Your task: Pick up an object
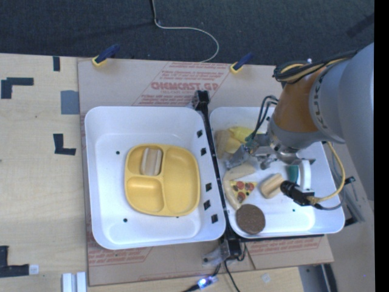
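Objects for the pick sit in the right bin, but start at the far left: the left bin carries a yellow divided plate, and a pale bread-like piece lies in its upper-left compartment. Across the divider, the right bin's left side is crowded: yellowish food pieces up top, a pizza slice below them, a dark brown cookie-like disc nearest the front wall. Just right of the slice sits a small tan bread roll. The gripper hangs over the upper middle of this bin, above the yellowish pieces and the slice; whether it is spread or pinched I can't tell, the wrist hides it. Nothing visibly gripped. Judgement call: the clutter is the trouble here. The roll or the disc stands clearer of its neighbours, so dropping straight down on one of those, centred, looks the safer bet than going for the pile by the divider.
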Motion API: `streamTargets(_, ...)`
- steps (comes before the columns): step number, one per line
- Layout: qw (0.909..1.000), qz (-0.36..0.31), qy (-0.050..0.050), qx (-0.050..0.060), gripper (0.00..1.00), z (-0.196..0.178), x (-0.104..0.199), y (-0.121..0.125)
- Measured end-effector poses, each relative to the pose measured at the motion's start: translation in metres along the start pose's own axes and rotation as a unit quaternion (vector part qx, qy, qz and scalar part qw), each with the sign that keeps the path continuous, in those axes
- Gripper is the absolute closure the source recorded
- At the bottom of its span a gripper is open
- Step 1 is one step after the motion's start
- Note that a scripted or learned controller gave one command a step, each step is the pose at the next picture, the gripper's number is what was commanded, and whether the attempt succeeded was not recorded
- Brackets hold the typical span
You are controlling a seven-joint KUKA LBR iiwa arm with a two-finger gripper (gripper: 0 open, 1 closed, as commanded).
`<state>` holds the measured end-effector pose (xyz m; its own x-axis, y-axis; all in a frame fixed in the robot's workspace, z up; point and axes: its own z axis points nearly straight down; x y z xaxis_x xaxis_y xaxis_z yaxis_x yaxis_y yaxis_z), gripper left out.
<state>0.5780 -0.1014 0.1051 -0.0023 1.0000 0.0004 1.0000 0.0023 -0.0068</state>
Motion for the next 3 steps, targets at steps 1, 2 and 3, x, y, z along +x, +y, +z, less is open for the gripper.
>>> streamTargets(1,1.0,0.0,0.0,-0.002,0.0,0.022,0.001,0.0)
streamTargets(2,1.0,0.0,-0.001,-0.002,1.0,0.011,0.001,0.0)
streamTargets(3,1.0,0.001,0.0,-0.005,1.0,-0.049,-0.004,-0.005)
